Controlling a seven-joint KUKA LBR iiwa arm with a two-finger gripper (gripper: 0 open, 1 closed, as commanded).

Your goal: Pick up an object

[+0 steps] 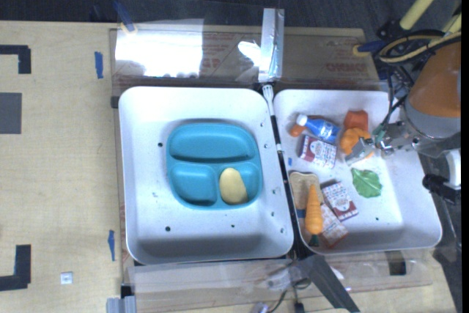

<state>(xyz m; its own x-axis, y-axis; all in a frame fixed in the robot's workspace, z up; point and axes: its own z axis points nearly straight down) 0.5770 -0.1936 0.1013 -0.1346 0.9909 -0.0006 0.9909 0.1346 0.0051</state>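
Objects for picking lie heaped in the right-hand bin (410, 227), where the gripper (372, 145) has its tip low among them, reaching in from the bin's right side on the grey arm with its orange band (442, 88). The step in hand reads as the approach or the closing on a target; I judge no lift has begun, since nothing can be seen raised between the fingers, and whether the gripper is wide or narrow I cannot tell, the tip being small and tangled with the clutter. Touching or just beside the tip, on its left, sits an orange piece (351, 138), with a second orange-red block (356, 119) just above it; a blue-and-white bottle (319, 127) lies further left, and a red-and-white packet (317, 152) beneath that. Just below the gripper lies one green leaf-like item (366, 182). Further down and left are a second red-and-white packet (341, 200) and one carrot (314, 210) resting on a pale wrapper. Well away to the left, the other bin (139, 157) holds one blue divided tray (212, 161) with one yellow lemon-like item (232, 185) in its lower right compartment. The next move probably calls for a firm close on the nearest orange piece and a straight rise, without dragging neighbours along.
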